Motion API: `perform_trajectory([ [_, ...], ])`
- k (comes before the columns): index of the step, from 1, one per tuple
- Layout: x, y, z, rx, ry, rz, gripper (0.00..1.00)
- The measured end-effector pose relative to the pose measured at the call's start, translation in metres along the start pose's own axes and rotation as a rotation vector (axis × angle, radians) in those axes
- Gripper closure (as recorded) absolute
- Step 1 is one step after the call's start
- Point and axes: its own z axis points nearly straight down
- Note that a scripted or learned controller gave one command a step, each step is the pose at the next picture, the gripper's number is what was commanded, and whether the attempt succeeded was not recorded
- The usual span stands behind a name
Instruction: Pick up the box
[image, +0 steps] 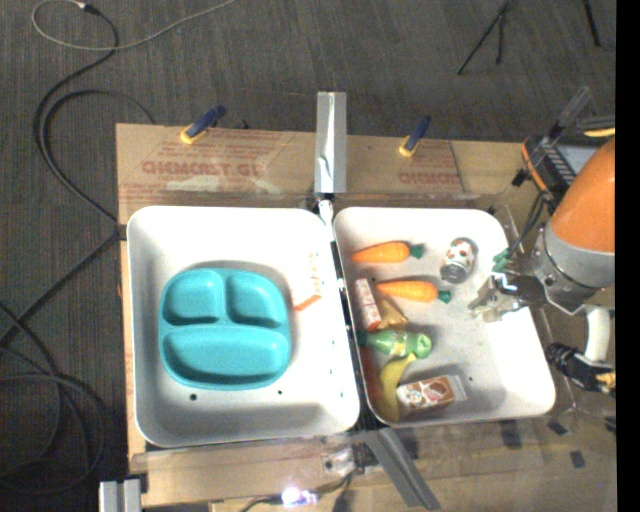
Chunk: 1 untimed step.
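Down-left of my pincer (492, 300), whose grip state I couldn't tell, lay the box (431, 391); it looked light, stiff cardboard, best pinched across its short sides.

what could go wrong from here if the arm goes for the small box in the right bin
1. The small reddish printed box lies touching the yellow banana, so closing fingers may catch the banana or push the box aside.
2. The box lies flat on the shallow white right bin, so it may slide instead of lifting.
3. The two-finger gripper is above and right of the box; a low approach could hit the small silver can or nearest orange carrot.
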Motion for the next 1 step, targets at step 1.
perform_trajectory([
  [1, 0.0847, -0.0174, 0.0271, 0.004, 0.001, 0.109, 1.0],
])
